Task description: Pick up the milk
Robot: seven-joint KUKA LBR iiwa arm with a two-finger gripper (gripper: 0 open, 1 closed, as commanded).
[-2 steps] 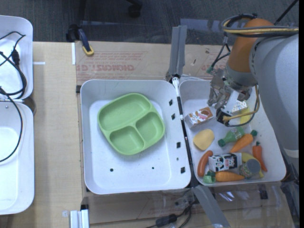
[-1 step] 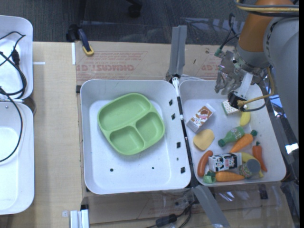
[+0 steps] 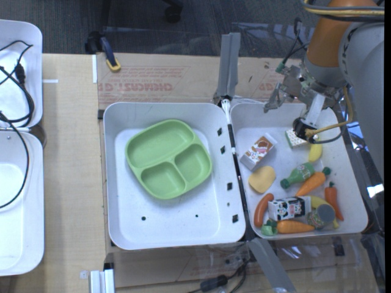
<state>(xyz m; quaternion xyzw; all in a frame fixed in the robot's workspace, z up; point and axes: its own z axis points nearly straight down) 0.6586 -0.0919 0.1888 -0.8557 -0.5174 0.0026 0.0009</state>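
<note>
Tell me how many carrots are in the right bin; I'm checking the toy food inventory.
3. One carrot lies beside the green bottle, one by the bin's right wall, one along the front under the milk. Others may hide in the pile.

We make out red print on the brown cardboard sheet (image 3: 165, 78) lying along the far edge of the surface, behind the bins; it reads reversed and we cannot decipher the words. The milk (image 3: 287, 209) carton shows a black-and-white cow pattern, and the small box (image 3: 257, 151) a picture, neither with legible lettering.
</note>
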